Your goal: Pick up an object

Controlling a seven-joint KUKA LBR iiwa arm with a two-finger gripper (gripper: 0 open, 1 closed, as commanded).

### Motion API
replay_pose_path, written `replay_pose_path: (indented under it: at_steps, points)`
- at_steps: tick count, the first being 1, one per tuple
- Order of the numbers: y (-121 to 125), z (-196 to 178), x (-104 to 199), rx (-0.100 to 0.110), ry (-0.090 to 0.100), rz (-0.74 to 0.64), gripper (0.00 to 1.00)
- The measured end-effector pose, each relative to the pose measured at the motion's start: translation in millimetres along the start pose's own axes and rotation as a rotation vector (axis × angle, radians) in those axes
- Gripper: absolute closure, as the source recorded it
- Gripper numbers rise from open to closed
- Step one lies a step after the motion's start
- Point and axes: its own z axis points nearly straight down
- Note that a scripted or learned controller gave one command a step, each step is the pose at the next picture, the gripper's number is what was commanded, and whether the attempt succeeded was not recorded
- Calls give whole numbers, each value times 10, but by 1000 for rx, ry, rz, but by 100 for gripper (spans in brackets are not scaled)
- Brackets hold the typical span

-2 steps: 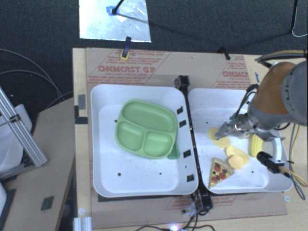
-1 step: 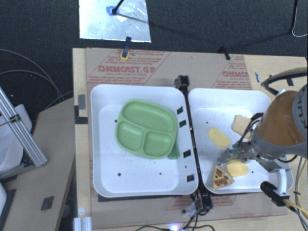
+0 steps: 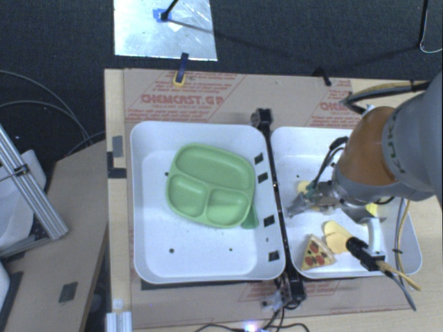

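Here the tool (image 3: 299,206), open and holding nothing, hangs just above the pizza slice (image 3: 317,253).

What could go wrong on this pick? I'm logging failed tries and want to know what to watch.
1. The gripper sits low in the right bin near the divider, so it may scrape that wall.
2. The pizza slice toy and yellow piece touch, so a grasp could nudge one away.

Bright overhead light, glare on metal sheet (image 3: 165,18) (upper left), slightly soft focus.
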Motion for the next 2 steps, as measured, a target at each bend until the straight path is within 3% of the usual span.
replay_pose_path:
  at_steps: [1,2]
  points:
    - [-156,-502,708,6,5,5,0]
    - [-39,-3686,621,-17,0,3,0]
